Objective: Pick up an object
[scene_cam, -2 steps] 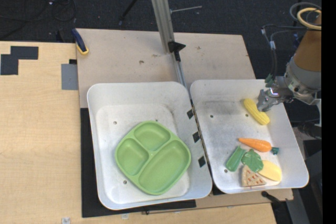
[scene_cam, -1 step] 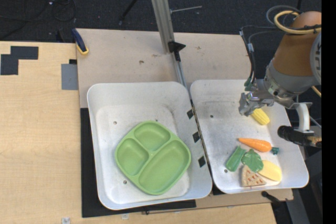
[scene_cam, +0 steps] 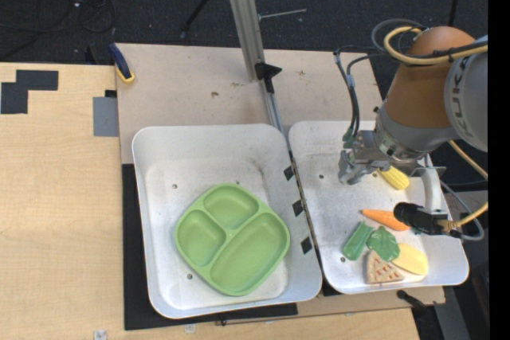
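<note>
My gripper (scene_cam: 353, 171) hangs over the upper middle of the right bin (scene_cam: 327, 195), with bare bin floor under it. Just right of it lies a small yellow corn piece (scene_cam: 396, 178). Lower in the same bin lies a cluster of toy foods: an orange carrot (scene_cam: 386, 218), a green pickle (scene_cam: 356, 241), a dark green leafy piece (scene_cam: 385, 244), a pale yellow piece (scene_cam: 411, 259) and a tan waffle wedge (scene_cam: 385, 272). Nothing shows in the gripper.
The left bin (scene_cam: 159, 163) holds a green divided plate (scene_cam: 232, 238) in its lower middle. A metal post (scene_cam: 247, 24) stands behind the bins. The orange and grey arm (scene_cam: 426, 91) reaches in from the right.
</note>
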### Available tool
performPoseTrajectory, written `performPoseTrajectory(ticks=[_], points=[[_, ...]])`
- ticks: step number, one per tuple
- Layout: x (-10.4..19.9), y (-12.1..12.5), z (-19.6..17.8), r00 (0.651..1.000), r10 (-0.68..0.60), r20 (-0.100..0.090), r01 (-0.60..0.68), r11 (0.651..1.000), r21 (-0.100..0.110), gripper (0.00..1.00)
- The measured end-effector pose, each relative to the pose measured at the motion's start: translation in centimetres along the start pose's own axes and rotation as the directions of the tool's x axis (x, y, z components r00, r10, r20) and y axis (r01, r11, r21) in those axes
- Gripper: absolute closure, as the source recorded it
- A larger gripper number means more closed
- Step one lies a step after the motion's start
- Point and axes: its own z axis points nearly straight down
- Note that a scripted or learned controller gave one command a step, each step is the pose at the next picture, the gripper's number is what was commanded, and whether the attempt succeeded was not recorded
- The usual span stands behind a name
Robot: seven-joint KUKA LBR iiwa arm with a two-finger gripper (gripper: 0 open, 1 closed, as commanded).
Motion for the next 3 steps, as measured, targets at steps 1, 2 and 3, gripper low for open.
performPoseTrajectory(ticks=[1, 2, 3], points=[[6.1, -0.4, -0.9, 1.000, -0.002, -0.001, 0.002, 1.000, -0.001, 1.00], [11.0, -0.6, -2.1, 1.000, -0.001, 0.000, 0.001, 1.000, -0.004, 1.00], [15.5, -1.3, -1.2, 1.000, -0.001, 0.001, 0.001, 1.000, 0.000, 1.00]])
